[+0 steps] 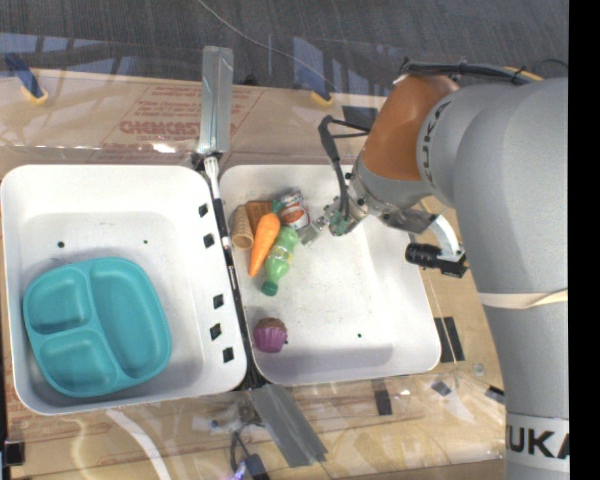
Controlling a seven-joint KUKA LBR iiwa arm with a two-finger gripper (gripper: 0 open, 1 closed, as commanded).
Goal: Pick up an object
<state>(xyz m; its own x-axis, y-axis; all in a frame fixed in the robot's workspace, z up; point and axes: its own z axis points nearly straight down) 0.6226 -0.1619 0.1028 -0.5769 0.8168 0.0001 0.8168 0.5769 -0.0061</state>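
A dark carpeted floor lies behind the desk, whose brown top is covered with a clear sheet and carries two shallow white bins side by side.

Taking the carrot as the landmark: it lies in the right bin, near that bin's left wall. Just to its left sits a tan cone-shaped piece; touching its right side is a green bottle; just above and right of it is a small can. Well below it, near the bin's front, rests a purple object. Far to its left, in the left bin, lies a teal divided tray.

The gripper hangs to the right of the carrot, close beside the can and bottle. Whether it is open or closed cannot be told; nothing is seen held.

This looks like the approach step, with nothing yet lifted. The next move probably calls for settling on one item in the crowded cluster, likely the can or bottle, and closing squarely without nudging its neighbours.
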